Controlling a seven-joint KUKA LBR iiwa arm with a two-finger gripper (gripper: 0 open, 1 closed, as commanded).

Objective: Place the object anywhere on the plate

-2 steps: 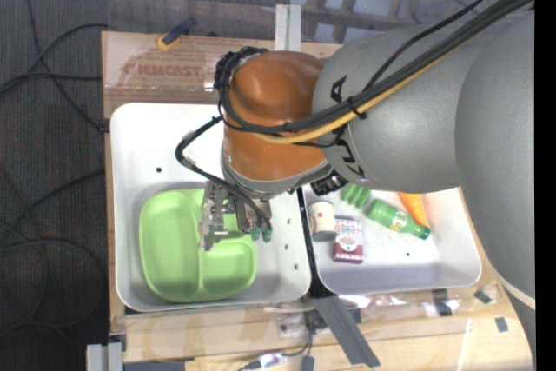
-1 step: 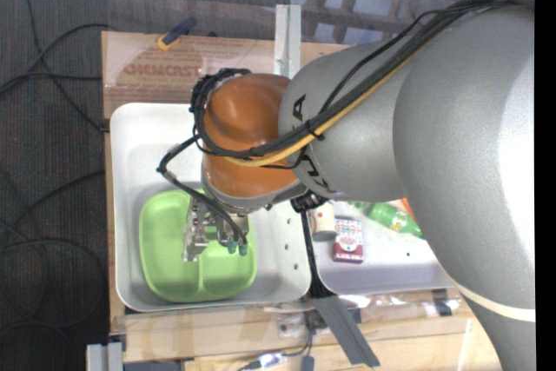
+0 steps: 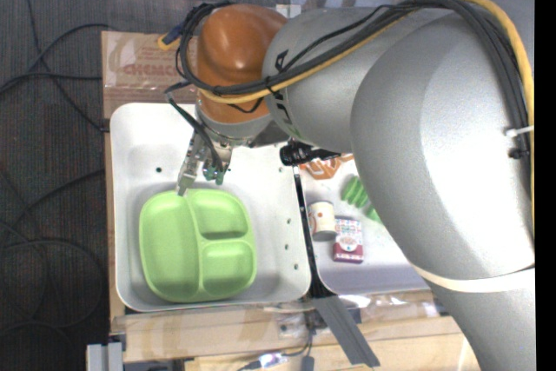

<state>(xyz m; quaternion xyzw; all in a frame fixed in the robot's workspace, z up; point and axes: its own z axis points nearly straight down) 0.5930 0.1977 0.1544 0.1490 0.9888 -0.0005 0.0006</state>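
A light green divided plate [image 3: 198,246] lies in the left white bin [image 3: 139,143], toward its front. My gripper [image 3: 199,178] hangs just above the plate's far rim, below the orange wrist band [image 3: 233,48]. Its two fingers [image 3: 185,182] stand apart and open, with the white bin floor showing between them and nothing held. One fingertip is close to the plate's far left corner. The plate's compartments hold nothing that I can see.
The right bin [image 3: 365,274] holds a small cream jar [image 3: 322,218], a red and white box [image 3: 348,241], a green object [image 3: 356,194] and an orange item [image 3: 326,162] partly under the arm. The big grey arm [image 3: 434,126] covers most of that bin.
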